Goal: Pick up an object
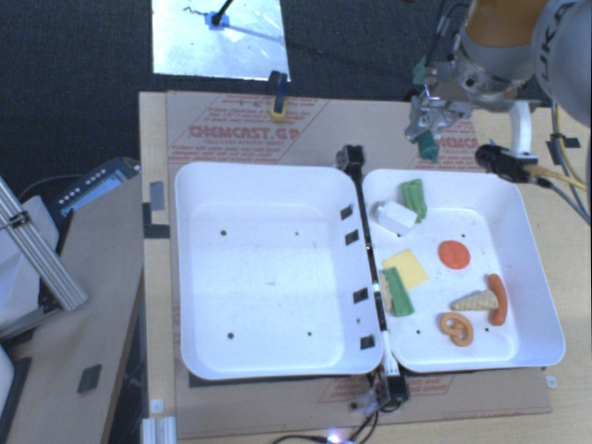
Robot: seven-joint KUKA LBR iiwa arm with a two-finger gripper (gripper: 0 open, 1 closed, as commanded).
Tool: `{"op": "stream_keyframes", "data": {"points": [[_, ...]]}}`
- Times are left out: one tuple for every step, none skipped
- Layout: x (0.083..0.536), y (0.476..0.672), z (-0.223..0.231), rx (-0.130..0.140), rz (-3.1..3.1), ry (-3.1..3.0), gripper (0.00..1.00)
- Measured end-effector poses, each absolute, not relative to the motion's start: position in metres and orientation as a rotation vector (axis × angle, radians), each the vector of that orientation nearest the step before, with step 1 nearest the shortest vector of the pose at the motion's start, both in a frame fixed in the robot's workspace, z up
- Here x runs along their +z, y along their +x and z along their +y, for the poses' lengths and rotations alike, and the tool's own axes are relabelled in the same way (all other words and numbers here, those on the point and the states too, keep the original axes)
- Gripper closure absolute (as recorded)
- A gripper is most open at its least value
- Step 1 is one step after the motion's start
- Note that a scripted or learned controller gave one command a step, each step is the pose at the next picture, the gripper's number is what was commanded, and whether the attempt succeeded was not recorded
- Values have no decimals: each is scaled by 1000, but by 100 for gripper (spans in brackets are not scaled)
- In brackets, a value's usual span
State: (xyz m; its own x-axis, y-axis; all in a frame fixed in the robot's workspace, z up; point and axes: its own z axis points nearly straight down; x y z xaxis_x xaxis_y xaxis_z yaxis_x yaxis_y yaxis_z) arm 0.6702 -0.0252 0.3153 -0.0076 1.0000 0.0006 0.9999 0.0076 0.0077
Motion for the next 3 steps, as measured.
{"op": "stream_keyframes", "data": {"points": [[355,669,57,10,2233,2207,100],[286,650,148,-1,2237,2211,100],[322,644,212,10,2233,2209,100]]}}
